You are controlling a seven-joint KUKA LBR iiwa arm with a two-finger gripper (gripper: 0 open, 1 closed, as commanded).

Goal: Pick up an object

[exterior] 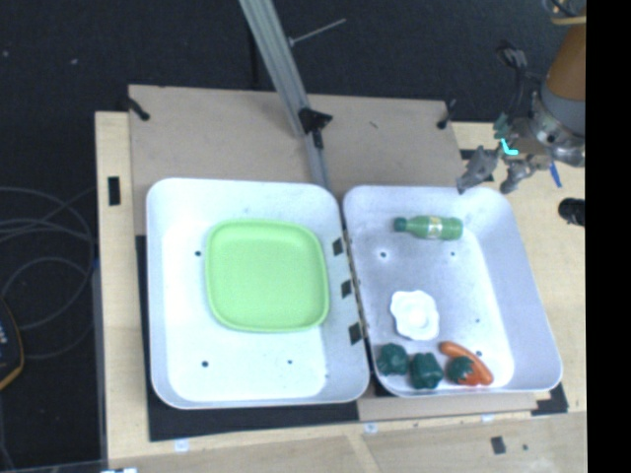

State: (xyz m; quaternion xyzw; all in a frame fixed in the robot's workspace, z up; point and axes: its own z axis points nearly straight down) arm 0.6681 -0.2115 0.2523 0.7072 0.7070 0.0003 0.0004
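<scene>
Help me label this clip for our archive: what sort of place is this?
Most likely a robotics lab bench set up for grasping trials. Two white bins sit side by side on a board, toy food such as a small green bottle lies in one, and a gripper reaches in.

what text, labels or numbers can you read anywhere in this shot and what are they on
None can be read.
The bottle in the right bin has a pale label band, too blurred to show any words.
The green plate in the left bin is plain.
The gripper has a small cyan spot above it, a light or mark, not text.
</scene>
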